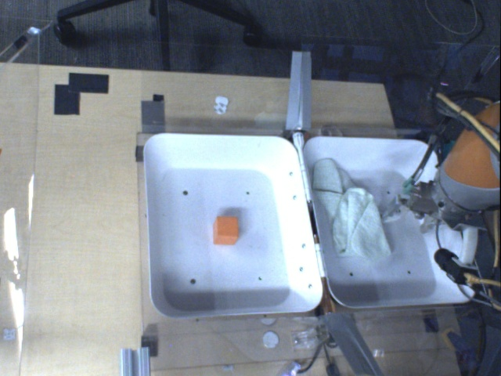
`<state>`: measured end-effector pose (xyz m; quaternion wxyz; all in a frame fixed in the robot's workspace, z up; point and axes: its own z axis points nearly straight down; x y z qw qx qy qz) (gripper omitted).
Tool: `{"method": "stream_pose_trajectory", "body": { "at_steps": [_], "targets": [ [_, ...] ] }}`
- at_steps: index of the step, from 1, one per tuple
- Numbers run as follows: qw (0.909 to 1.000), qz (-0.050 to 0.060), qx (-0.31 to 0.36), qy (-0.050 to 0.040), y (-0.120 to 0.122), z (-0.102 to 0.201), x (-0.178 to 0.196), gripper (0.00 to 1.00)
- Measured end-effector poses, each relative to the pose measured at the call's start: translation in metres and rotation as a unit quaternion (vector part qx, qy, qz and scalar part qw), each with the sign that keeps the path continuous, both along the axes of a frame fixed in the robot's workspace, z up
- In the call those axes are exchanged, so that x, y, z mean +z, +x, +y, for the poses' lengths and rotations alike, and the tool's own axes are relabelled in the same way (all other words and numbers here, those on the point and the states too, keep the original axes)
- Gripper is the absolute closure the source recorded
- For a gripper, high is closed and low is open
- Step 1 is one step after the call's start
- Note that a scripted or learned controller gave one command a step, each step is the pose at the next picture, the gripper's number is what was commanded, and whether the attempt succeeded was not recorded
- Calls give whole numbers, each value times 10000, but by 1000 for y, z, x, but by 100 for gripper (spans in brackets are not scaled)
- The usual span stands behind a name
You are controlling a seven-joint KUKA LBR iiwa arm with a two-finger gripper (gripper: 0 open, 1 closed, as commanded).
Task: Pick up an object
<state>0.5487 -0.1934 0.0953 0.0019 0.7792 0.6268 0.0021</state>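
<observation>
The small orange cube [226,230] sits alone near the middle of the left white bin [168,288], with open floor on every side. In the right white bin [376,296], a crumpled pale cloth [354,218] occupies the left half beside the dividing rims; floor near the front wall lies bare.

We see a robotics lab: a pale wooden worktop [86,233] with black marker patches [78,92], two white bins [168,233] fixed by metal brackets [297,92], loose cables [450,10], dark carpet [352,14], and an office chair base [160,6].
</observation>
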Motion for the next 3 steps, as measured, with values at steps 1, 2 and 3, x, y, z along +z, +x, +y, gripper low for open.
{"method": "stream_pose_trajectory", "body": {
  "at_steps": [1,2,3],
  "targets": [
    [10000,-16,10,0,1,1,11,100],
    [9921,12,-1252,5,3,48,109,100],
    [9775,19,-2111,7,-36,36,163,100]
  ]
}}
